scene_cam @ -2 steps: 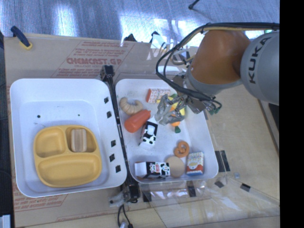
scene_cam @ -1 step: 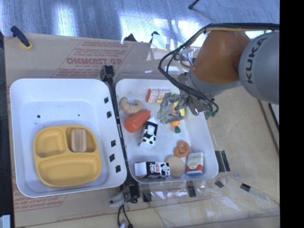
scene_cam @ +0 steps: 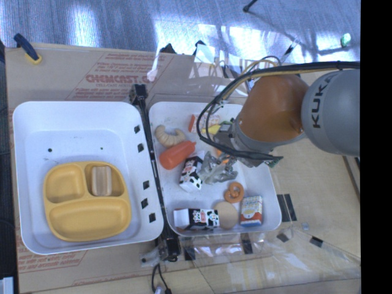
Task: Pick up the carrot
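We are seeing the jaws (scene_cam: 219, 169) reaching down into the right bin (scene_cam: 267, 192), but the metal parts are blurring together, so we cannot tell how far open they are or whether they are gripping anything. The carrot (scene_cam: 176, 154) is lying just left of the jaws, apart from them, its tip pointing away. A cow-print carton (scene_cam: 191, 174) is sitting right beside the jaws on their left, possibly touching. A pretzel (scene_cam: 233, 192) is resting just below them. The arm (scene_cam: 288, 112) is coming in from the right, its orange band bulging over the bin and black cables looping around it. The wrist is hiding the bin's upper right part. Well to the left of the jaws, a yellow tray (scene_cam: 86, 210) is lying in the left bin (scene_cam: 37, 127).
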Available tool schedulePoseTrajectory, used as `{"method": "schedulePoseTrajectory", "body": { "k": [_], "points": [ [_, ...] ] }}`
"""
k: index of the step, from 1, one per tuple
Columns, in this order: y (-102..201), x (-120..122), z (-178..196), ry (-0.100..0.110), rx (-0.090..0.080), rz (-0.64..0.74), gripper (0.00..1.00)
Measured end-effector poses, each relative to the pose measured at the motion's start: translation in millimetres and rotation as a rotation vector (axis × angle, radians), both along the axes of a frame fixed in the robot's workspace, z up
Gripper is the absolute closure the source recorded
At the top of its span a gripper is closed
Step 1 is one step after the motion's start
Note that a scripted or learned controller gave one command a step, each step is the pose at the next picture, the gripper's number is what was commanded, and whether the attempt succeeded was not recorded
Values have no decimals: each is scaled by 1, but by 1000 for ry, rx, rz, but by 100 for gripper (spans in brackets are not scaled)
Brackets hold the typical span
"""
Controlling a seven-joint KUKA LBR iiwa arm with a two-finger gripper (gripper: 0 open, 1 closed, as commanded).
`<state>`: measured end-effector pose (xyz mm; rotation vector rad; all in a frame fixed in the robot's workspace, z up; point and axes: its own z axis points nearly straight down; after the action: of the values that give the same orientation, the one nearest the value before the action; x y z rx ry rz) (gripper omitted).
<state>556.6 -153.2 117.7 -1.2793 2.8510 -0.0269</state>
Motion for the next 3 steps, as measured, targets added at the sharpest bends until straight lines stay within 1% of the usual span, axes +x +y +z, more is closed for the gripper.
{"method": "schedulePoseTrajectory", "body": {
  "k": [1, 2, 3],
  "points": [
    [13, 51, 50, 16, 7, 160, 100],
    [-40, 29, 0, 27, 6, 485, 100],
    [-46, -1, -26, 26, 3, 829, 100]
  ]
}}
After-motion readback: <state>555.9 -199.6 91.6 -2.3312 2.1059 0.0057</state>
